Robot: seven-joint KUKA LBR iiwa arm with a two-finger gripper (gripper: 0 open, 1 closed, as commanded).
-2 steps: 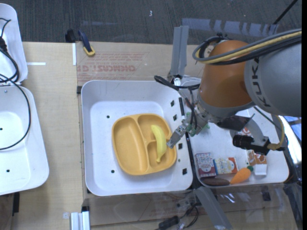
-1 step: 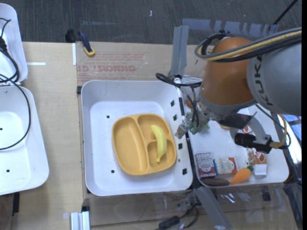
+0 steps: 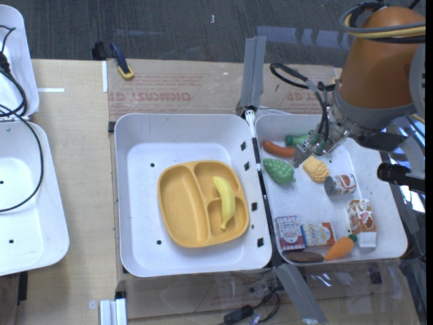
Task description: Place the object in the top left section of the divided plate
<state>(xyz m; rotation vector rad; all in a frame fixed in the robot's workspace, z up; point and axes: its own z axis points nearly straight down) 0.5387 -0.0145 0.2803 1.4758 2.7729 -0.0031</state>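
A yellow divided plate [image 3: 179, 205] lies in the left white bin [image 3: 135, 181]. A yellow banana [image 3: 225, 202] rests across the plate's two right-hand sections; the large left section holds nothing. My gripper [image 3: 316, 146] hangs over the back of the right bin [image 3: 389, 235]. It is just above a yellow corn cob [image 3: 315, 170] and beside an orange sausage-shaped toy [image 3: 279, 149] and a small green piece [image 3: 295, 139]. I see nothing held in it.
The right bin also holds a green leafy toy [image 3: 279, 172], a small can [image 3: 339, 184], two little cartons [image 3: 289, 233], a carrot [image 3: 339, 247] and an orange-white packet [image 3: 360, 217]. A grey divider post [image 3: 254, 73] stands between the bins. A white fixture [image 3: 27, 195] sits far left.
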